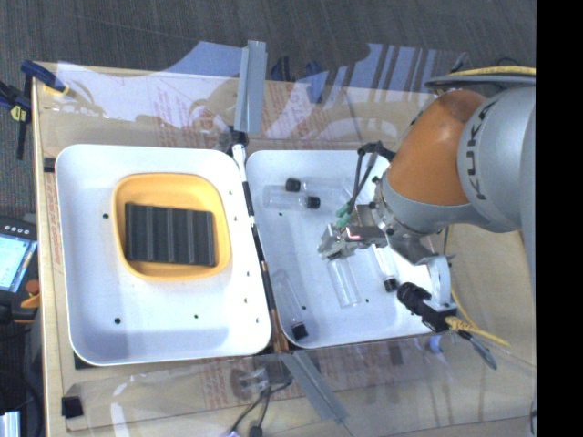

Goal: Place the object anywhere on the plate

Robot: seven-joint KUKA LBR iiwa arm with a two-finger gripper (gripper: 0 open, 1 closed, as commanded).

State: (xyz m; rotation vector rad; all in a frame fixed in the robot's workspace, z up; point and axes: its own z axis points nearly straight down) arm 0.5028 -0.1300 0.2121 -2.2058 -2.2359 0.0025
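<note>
Dark grey carpet surrounds the pale wooden bench (118, 107), on which we see two shallow white bins side by side. We find the left white bin (82, 289) carrying a yellow rounded plate (169, 189) with a dark ribbed panel across its middle. We see the right white bin (364, 330) holding several clear plastic tubes with black caps: one tube (290, 192) lies near the bin's far edge, another tube (290, 312) lies near its front left corner, and a third clear tube (344, 283) lies just below the tool (342, 239), apparently not between its fingers. We see the grey arm with its orange band (437, 153) reaching in from the right, and the letters "KUK" read on its grey shell. We cannot tell whether the tool's fingers are apart or together. At the bench's left edge we notice a small device with a lit blue screen (14, 262).
</note>
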